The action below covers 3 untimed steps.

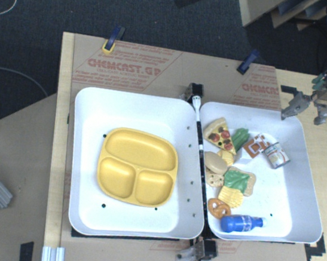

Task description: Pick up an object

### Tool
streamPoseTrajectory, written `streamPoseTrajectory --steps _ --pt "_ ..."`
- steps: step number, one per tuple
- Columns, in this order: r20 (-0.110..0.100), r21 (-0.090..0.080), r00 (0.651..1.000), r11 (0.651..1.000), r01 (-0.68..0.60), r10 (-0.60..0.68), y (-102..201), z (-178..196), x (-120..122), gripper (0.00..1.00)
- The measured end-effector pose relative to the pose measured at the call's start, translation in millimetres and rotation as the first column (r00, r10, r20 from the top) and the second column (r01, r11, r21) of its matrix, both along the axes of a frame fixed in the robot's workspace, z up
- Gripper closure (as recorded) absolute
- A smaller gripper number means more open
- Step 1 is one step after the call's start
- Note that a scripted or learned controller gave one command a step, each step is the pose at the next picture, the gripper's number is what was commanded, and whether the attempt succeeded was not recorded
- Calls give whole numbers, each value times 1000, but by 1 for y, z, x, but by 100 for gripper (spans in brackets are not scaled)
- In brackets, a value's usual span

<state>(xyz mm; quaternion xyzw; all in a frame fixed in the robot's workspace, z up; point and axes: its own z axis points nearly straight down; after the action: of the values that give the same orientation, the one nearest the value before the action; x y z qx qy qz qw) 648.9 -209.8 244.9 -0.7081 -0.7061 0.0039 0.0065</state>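
The right bin holds several toy foods: a pizza slice, a green leafy piece, a brown-and-white packet, a small silver can, a beige bun, a green-topped cookie, a yellow corn piece, a pretzel and a blue bottle lying on its side. My gripper hangs at the upper right, above the bin's far right corner, open, with nothing between its fingers.
The left bin holds a yellow three-compartment plate. Clamps sit at the board's far edge. A black divider bar runs between the bins.
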Motion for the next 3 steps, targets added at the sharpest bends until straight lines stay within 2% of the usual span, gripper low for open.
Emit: streamPoseTrajectory --steps 1,3 --pt "14 -4 1000 1000 -3 3 1 9 3 0" --pt "9 -2 1000 1000 -5 5 -2 -105 18 0"
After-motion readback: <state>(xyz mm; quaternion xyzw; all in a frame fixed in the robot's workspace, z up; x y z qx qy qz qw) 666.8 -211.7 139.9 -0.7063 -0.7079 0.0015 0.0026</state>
